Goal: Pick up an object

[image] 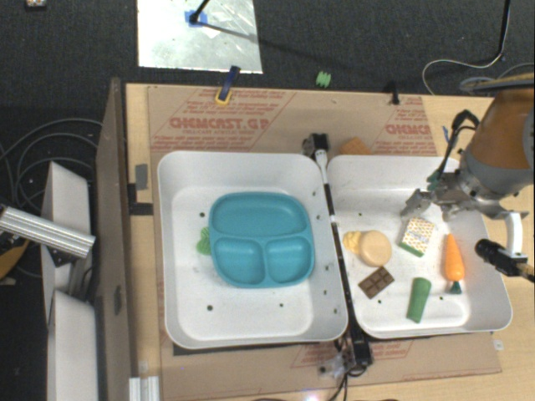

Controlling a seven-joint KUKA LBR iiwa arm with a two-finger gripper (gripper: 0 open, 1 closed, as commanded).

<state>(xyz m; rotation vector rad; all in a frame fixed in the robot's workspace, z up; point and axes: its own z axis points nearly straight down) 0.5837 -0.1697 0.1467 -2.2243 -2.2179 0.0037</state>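
Observation:
My gripper [431,209] hangs over the upper part of the right bin [368,182], its fingers spread open with nothing between them. Just below it lies a small speckled white-and-green packet [418,236]. An orange carrot [452,259] with a green stem lies to the packet's right. A green cylinder [418,299] sits near the bin's front. A brown chocolate bar [375,282] and a tan round bun [374,247] beside a yellow piece [352,241] lie at the bin's left.
The left bin [184,224] holds a blue divided plate [261,239] with a green item [203,241] poking out at its left edge. A black divider [330,224] runs between the bins. A black clamp part [500,257] juts in at the right.

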